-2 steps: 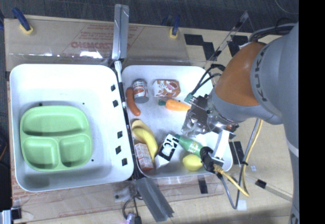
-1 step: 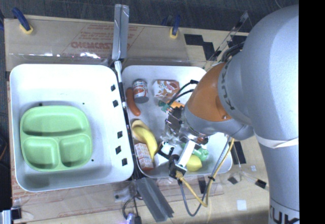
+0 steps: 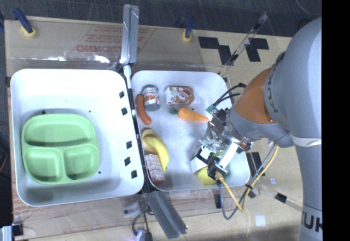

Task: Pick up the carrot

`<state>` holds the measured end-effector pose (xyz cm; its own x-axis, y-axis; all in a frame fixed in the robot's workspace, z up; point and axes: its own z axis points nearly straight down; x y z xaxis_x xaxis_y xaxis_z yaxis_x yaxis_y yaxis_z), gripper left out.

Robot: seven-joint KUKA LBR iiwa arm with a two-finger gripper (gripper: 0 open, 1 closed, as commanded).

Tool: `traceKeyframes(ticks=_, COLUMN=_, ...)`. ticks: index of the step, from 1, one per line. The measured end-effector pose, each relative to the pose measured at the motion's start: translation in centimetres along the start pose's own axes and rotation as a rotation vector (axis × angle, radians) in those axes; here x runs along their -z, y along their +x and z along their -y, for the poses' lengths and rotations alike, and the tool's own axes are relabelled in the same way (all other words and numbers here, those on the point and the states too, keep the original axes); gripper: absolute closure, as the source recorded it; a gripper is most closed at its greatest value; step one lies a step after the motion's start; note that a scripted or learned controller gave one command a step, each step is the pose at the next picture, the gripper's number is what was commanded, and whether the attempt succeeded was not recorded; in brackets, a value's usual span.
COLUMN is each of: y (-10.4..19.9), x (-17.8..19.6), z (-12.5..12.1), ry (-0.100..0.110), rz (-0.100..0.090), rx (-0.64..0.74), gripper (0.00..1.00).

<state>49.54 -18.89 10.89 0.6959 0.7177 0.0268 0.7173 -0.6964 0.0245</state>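
Camera view has my arm (image 3: 284, 98) reaching in from the right edge, with the pincer (image 3: 214, 153) low over the lower right part of the right bin (image 3: 208, 78). I cannot tell its state from this angle. The carrot (image 3: 192, 115) lies on the bin floor at frame centre, just above and left of the pincer, not held. My worry is the clutter: a yellow fruit (image 3: 205, 176) sits right under the wrist cabling, so descending here could grab or shove that instead. Closer to the carrot, the small packet (image 3: 180, 94) and can (image 3: 150, 98) crowd its upper side, and a slanted approach might nudge it towards the sausage (image 3: 143, 110) and banana (image 3: 156, 147)
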Motion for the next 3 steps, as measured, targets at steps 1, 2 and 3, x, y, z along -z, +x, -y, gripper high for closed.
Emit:
traceKeyframes(ticks=1, y=9.7, x=-0.2, z=-1.7, ry=-0.012, rz=0.011, rx=0.097, gripper=1.00)
traceKeyframes(ticks=2, y=7.6, x=9.0, z=8.5, ry=0.033, rz=0.031, rx=0.009, gripper=1.00)
traceKeyframes(ticks=3, y=12.5, x=12.4, z=12.4, ry=0.029, rz=0.034, rx=-0.088, gripper=1.00)
